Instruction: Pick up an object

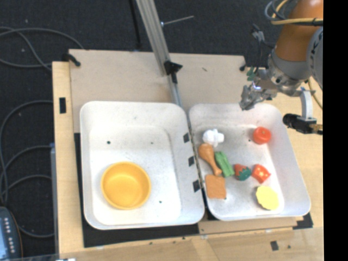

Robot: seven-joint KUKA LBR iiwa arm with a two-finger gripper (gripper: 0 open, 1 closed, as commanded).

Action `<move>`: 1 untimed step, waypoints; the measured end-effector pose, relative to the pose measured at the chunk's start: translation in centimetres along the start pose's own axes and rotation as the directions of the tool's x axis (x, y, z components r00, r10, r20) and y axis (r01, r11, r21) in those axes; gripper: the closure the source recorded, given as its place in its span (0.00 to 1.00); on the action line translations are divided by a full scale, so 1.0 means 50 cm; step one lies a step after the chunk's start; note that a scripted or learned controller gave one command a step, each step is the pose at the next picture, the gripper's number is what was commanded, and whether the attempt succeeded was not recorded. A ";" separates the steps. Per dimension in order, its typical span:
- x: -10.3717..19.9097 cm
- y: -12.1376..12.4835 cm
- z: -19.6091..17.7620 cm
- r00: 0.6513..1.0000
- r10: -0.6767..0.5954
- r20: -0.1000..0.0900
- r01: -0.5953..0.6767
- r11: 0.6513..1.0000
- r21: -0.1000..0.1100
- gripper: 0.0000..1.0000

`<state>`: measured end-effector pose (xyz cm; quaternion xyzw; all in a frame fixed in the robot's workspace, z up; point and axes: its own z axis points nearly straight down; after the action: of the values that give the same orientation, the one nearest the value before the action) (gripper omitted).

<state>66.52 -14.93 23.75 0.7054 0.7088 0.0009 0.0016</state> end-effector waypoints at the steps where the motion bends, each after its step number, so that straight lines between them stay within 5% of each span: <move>1: -0.002 0.002 -0.053 1.000 -0.002 0.000 0.002 1.000 -0.001 1.00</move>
<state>66.60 -15.05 26.41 0.7047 0.7096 0.0014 0.0018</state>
